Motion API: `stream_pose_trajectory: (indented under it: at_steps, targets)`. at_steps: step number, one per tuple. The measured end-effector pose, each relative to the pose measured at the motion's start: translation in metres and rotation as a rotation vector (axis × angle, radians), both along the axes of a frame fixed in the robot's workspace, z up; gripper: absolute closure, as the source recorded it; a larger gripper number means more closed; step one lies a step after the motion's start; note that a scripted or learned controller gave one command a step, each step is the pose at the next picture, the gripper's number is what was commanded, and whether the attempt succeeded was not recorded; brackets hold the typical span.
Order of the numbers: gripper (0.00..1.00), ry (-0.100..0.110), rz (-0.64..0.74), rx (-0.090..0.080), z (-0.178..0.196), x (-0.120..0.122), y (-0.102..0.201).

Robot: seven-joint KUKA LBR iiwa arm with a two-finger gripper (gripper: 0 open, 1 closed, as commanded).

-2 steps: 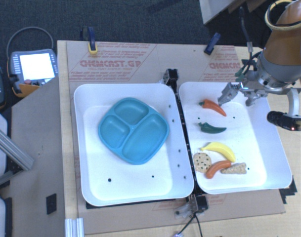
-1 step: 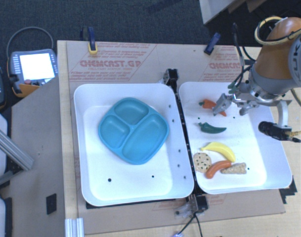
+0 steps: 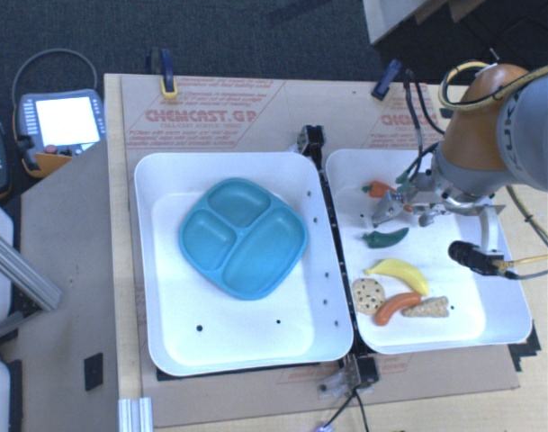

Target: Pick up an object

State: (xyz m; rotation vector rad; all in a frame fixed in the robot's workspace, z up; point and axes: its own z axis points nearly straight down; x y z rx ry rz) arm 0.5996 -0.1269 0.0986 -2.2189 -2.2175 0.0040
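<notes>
On the bench, a bare wooden board [image 3: 256, 106] printed with faded red lettering carries two shallow white plastic bins side by side. Filling much of the left bin [image 3: 166, 331] is a light-blue plastic plate [image 3: 244, 237] divided into three compartments, lying flat and turned at a slant. From the right, the grey arm with its orange band [image 3: 476, 120] reaches over the far half of the right bin [image 3: 503, 327]. Its two-finger gripper [image 3: 388, 209] hangs low above the bin floor, the metal fingers slightly parted with nothing between them.

The pickable toys all lie in the right bin. Nearest the front wall is a yellow plastic banana [image 3: 399, 274], curved, and just below it an orange-red toy sausage [image 3: 395, 307]. Touching the sausage's right end is a tan, speckled wedge like a slice of bread [image 3: 429, 308]. A round brown cookie with dark chips [image 3: 368, 294] sits to the left of the sausage, near the wall between the bins. A dark green pepper-like piece [image 3: 385, 237] lies just under the fingertips, apart from them. A small orange-red item with a green tip [image 3: 375, 188] lies farther back, beside the gripper.
</notes>
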Motion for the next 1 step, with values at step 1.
stream_pose_trajectory:
  at_steps: [1]
  targets:
    - [0.00,0.000,0.000,0.000,-0.0148,-0.0004,0.0006]
